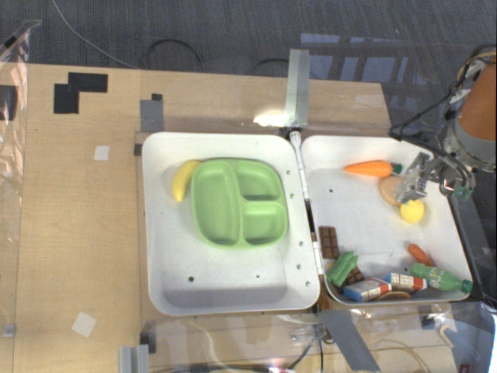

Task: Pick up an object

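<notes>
Camera view from above: on the desk (85,231) two shallow white bins are set side by side. In the left bin (167,286) a green divided plate (237,202) is laid, and a yellow banana (184,179) is seen just beside the plate's left edge. In the right bin (365,231) an orange carrot (367,169) is placed near the far wall, with a tan round piece (388,189) just below its tip. A brown chocolate bar (328,242) is found near the divider. Along the near wall a green item (340,270), a small box (371,289), a green bottle (439,277) and a small red-orange piece (420,252) are gathered. At the right side the hand (412,186) is held directly over a yellow lemon (412,211), touching or nearly touching it. Whether the hand is spread or pressed together cannot be told, and no object is seen between its tips
</notes>
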{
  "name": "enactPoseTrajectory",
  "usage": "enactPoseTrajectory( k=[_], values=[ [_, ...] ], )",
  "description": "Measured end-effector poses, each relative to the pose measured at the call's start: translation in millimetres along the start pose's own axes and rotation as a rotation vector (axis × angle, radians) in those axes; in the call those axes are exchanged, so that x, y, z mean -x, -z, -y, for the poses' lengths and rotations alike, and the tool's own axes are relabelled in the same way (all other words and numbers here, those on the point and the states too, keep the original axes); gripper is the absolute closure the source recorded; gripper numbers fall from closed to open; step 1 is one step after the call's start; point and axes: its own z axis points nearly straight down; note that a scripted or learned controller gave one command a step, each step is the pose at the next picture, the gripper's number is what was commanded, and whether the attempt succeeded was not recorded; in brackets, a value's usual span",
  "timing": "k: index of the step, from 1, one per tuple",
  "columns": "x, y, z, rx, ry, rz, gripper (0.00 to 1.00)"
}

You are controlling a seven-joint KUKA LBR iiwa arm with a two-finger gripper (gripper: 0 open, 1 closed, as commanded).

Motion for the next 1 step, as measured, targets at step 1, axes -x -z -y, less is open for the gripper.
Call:
enactPoseTrajectory(
  k=[1],
  values=[
    [-14.3,-16.1,32.3,-0.001,0.464,0.006,1.00]
  ],
)
